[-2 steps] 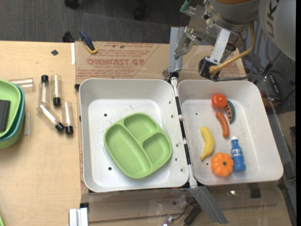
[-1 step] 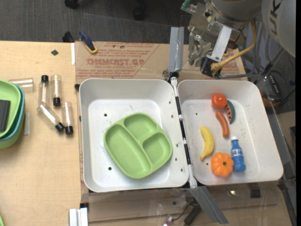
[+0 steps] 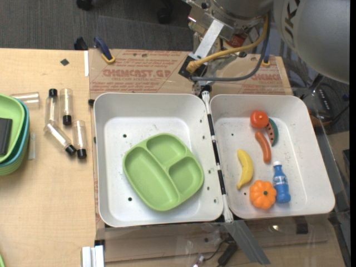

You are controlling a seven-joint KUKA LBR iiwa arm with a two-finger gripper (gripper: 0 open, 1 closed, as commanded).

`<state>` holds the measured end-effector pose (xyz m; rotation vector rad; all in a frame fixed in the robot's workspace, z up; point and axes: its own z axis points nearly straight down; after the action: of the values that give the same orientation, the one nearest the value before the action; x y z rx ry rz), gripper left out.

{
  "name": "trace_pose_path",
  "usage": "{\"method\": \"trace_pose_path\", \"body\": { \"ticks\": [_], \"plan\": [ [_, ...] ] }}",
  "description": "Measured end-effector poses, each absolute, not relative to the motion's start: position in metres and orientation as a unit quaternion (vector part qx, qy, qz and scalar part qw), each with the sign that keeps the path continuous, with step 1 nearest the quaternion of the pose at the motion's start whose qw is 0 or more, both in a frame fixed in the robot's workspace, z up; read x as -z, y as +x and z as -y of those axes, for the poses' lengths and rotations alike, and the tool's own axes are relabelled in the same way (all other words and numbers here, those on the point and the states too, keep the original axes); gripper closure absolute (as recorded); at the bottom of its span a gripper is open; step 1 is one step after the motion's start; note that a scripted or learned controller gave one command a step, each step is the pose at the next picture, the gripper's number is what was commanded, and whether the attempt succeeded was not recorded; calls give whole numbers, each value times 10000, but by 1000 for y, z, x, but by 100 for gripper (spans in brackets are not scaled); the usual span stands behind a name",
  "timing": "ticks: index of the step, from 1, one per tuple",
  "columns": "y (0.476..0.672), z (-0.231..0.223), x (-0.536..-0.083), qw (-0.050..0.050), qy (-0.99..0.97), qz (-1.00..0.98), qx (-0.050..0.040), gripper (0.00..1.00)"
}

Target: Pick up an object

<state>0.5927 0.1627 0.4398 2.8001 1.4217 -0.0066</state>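
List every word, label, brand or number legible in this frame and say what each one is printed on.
"CHEMCAST GP": red print repeated across the brown protective sheet behind the two bins; the smaller lines beneath it are too blurred to read.
"KUKA": dark lettering on the grey arm, cut off by the frame, only partly legible.
Label on the small blue bottle in the right bin: too small to read.
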Motion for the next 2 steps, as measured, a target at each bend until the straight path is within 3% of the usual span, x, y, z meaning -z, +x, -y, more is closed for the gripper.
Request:
{"method": "trace_pose_path", "body": {
  "ticks": [1,2],
  "plan": [
    [563,-227,-288,3,9197,-3926,25,100],
    [554,-223,-399,13,9841,-1775,7,100]
  ]
}}
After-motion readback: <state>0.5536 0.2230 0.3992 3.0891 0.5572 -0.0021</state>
